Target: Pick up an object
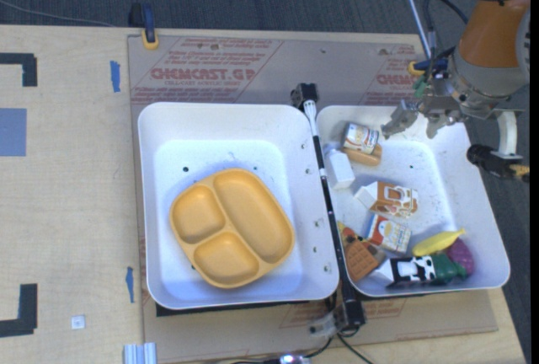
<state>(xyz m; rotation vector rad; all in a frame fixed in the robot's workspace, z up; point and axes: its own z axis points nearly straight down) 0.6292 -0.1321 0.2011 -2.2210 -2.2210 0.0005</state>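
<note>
Toys are piled in the right bin (484, 211) on the desk (67, 185), and one of them is to be picked up.

From the camera view, a small box with a picture (361, 141) is seen at the top of that bin, closest to the claw (414, 122). It looks light and stiff, made of card or plastic, so it can probably be squeezed on its two flat sides without harm. A white carton (394, 199) lies in the middle. A yellow banana (438, 242) lies at the bottom, and it looks smooth and may slip. The claw hangs above the top of the right bin, with its two fingers spread a little and nothing held between them. A yellow plate with three parts (232, 226) is seen in the left bin (160, 185).
</note>
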